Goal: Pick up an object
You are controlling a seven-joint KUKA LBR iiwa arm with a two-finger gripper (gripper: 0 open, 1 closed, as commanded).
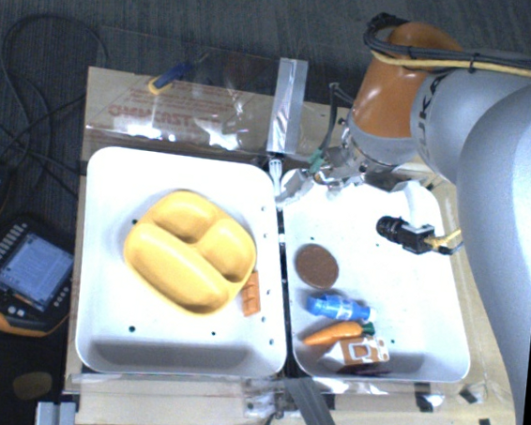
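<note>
A grey arm (503, 109) with an orange band reaches in from the right over a bench (99, 95) carrying two shallow white bins. Its pincer (305, 175) hangs at the far end of the wall that divides them. It holds nothing visible, and whether it is wide or narrow cannot be told from this angle.

The right bin (407, 297) holds the small goods. A brown disc (317, 265) lies nearest, toward the near edge from the pincer and just right of the dividing wall. Beyond it come a blue tube (336, 308) and a carrot (333, 334), both lying roughly crosswise, with a small orange-and-white pack (364, 352) just beside the carrot's thick end.

The left bin (102, 331) is taken up mostly by a large yellow lump (191, 251), with a small orange piece (251, 295) against its right side.

The pick-up appears not yet begun. The disc looks the likeliest target, since reaching it would call for a short move toward the near edge and then a drop. Being round, it sets no grasp angle, though it lies flat and may be hard to catch.
</note>
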